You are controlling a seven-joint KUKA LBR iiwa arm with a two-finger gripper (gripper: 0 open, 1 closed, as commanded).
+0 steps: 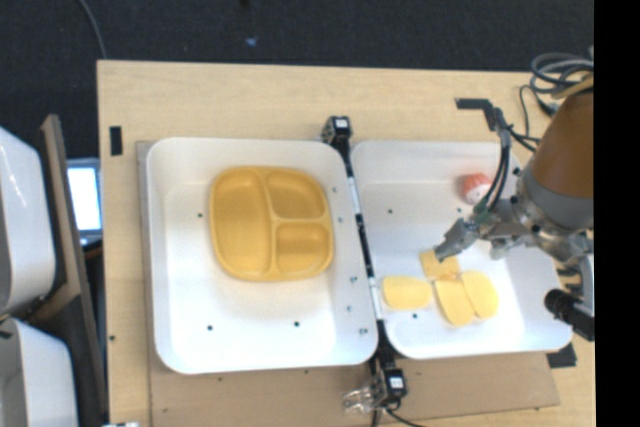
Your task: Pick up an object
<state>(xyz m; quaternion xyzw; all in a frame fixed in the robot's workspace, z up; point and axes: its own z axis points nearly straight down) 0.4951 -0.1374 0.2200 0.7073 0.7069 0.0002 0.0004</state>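
progress at inspection was early: nothing had been lifted. the tool (452,245) was low in the right bin (420,177), its tip at a small yellow piece (433,265) near the bin's middle. whether its fingers were spread or closed could not be told from this view, and no object was seen between them, so no grasp is recorded.

candidate objects all lay in the right bin. three more yellow pieces rested on the bin floor near the front wall: one (405,292) just beside the divider, two others (455,302) (481,294) touching each other. a red piece (474,184) lay farther back, well apart from the yellow ones.

the left bin (170,315) held a yellow tray (270,221), untouched.

judged outstanding: securing a piece, most likely the yellow one at the tip, and raising it clear of the bin.
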